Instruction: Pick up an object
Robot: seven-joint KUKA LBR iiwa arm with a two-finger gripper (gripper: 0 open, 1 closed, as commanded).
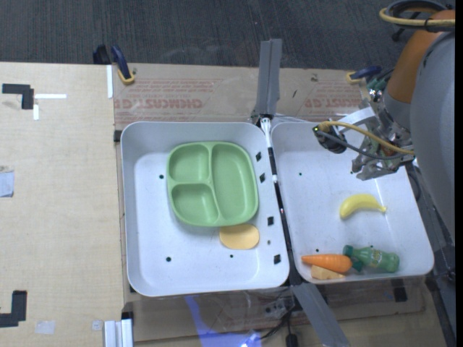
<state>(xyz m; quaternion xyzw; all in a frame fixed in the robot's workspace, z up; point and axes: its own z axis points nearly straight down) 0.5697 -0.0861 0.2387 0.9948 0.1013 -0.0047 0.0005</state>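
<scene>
Gripper [376, 166] hovers over right bin [304, 194], can't tell its state; banana [362, 206] just below it, untouched. Risk: curved banana slips or rolls aside on an off-centre descent

Two white bins [137, 215] sit side by side on the counter [54, 215]. Cardboard [188, 96] lies along the counter's far edge, with blue clamps [119, 63] at its corners.
</scene>
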